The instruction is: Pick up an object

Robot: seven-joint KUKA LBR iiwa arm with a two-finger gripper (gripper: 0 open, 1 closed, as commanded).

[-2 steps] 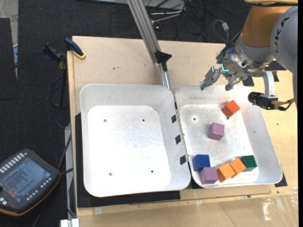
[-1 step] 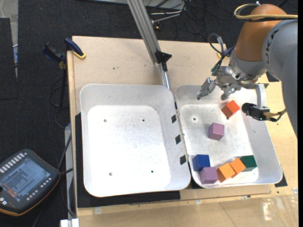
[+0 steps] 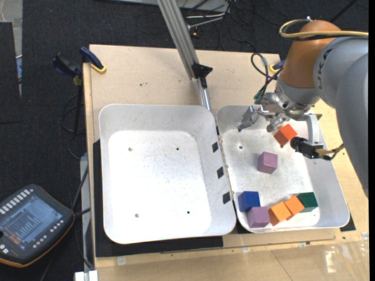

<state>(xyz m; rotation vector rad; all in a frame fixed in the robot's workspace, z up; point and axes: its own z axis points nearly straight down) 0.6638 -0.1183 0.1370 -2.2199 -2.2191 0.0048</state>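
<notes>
The arm (image 3: pixel 328 57) reaches in from the right, its grey body cut off by the frame edge and its orange band sitting above the wrist. Below the wrist the hand (image 3: pixel 280 127) hangs over the far end of the right bin (image 3: pixel 334 215). An orange cube (image 3: pixel 285 135) sits tilted right at the fingertips and looks pinched there — though the wrist hides most of the fingers, so the grip is hard to confirm. Whether the cube is clear of the bin floor cannot be told from this slant. A thin grey piece (image 3: pixel 246 119) juts out to the left of the wrist; what it is stays unclear.

In the right bin a purple cube (image 3: pixel 268 162) lies alone near the middle. At the near end, a blue cube (image 3: pixel 249 201), a second purple cube (image 3: pixel 258 216), a second orange cube (image 3: pixel 284 209) and a green cube (image 3: pixel 307 201) crowd together, some touching.

The left bin (image 3: pixel 111 133) shows only specks and a few dark dots on its floor. Both bins rest on a tan worktop (image 3: pixel 146 69). A metal pole (image 3: pixel 179 28) crosses the far side, and a pendant (image 3: pixel 29 224) lies at lower left — partly cut off.
</notes>
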